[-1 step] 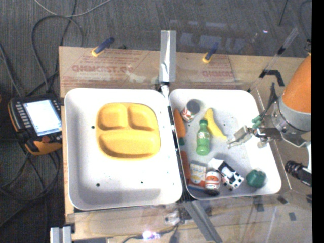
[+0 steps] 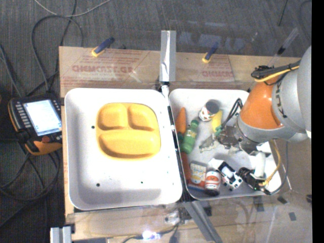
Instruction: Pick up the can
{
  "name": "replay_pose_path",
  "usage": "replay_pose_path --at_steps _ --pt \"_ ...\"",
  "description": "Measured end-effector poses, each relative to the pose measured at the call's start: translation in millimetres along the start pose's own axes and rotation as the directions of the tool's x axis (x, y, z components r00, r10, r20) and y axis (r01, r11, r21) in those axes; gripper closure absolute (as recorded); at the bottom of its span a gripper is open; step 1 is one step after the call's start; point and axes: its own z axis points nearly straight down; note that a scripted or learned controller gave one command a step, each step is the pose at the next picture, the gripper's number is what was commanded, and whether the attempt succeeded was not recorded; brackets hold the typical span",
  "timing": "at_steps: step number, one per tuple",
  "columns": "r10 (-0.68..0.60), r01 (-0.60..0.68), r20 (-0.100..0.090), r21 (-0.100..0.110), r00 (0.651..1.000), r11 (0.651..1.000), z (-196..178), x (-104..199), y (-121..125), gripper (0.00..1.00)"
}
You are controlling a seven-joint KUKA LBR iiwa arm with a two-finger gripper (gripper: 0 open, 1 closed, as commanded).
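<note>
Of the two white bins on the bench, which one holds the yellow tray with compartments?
The left bin holds the yellow tray, which lies alone in it. The right bin holds a green bottle and other small items instead.

The can [image 2: 212,180] is small and round, with a red and white label and a dark top. It sits in the bin on the right [image 2: 192,97], down near the front wall. I am not sure if it stands up or leans a bit; I seem to see its top and some of its side. A white and orange box [image 2: 198,172] is touching it on the left. A little black and white toy [image 2: 229,177] is just beside it on the right. The can lies low in the bin, with the other things close around it.
</note>
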Motion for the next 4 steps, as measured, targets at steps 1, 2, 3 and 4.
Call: replay_pose_path --at_steps 1,2,3,4 --pt "0.005 -0.005 0.000 0.011 1.000 1.000 -42.1 -4.4 44.8 0.00" --pt "0.031 -0.031 0.003 0.011 1.000 0.999 -14.9 18.3 130.8 0.00" --pt "0.028 -0.028 0.008 0.001 1.000 1.000 -30.0 18.7 133.9 1.00" --pt "0.230 -0.230 0.004 0.011 0.973 0.973 -90.6 91.7 103.8 1.00"
